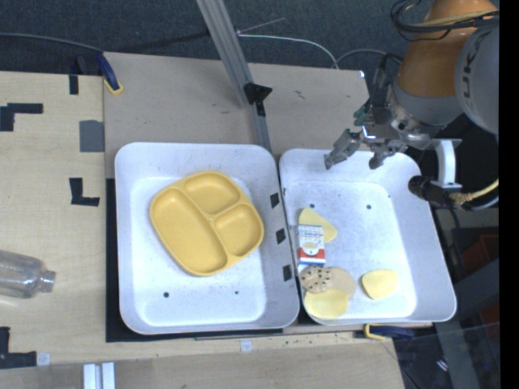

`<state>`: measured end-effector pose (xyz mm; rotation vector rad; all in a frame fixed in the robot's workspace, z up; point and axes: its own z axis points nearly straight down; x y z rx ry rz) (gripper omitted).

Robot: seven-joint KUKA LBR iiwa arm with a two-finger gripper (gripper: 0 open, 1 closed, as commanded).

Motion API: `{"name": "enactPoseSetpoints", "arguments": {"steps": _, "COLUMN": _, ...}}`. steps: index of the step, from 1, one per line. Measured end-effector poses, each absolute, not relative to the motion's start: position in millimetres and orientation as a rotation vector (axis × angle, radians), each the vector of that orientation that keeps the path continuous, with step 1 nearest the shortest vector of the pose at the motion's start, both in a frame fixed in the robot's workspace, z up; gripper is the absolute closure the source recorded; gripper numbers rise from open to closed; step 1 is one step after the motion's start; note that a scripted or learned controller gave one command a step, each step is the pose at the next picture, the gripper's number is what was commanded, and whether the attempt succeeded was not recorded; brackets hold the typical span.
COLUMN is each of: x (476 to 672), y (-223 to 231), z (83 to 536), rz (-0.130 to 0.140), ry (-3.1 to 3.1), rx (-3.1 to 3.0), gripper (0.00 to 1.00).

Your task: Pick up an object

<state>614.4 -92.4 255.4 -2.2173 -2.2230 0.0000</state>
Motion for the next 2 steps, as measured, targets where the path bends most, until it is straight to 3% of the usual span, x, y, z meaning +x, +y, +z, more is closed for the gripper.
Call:
{"name": "enactPoseSetpoints", "arguments": {"steps": 1, "x": 614.6, "y": -91.2, "z": 265.1, "rz": -0.002, "ry": -2.224, "rx": -2.214, "gripper": 1.00}}
{"name": "enactPoseSetpoints", "arguments": {"steps": 2, "x": 536.4, "y": 30.6, "z": 197.4, "rz": 0.007, "ry": -2.224, "rx": -2.207, "gripper": 1.00}}
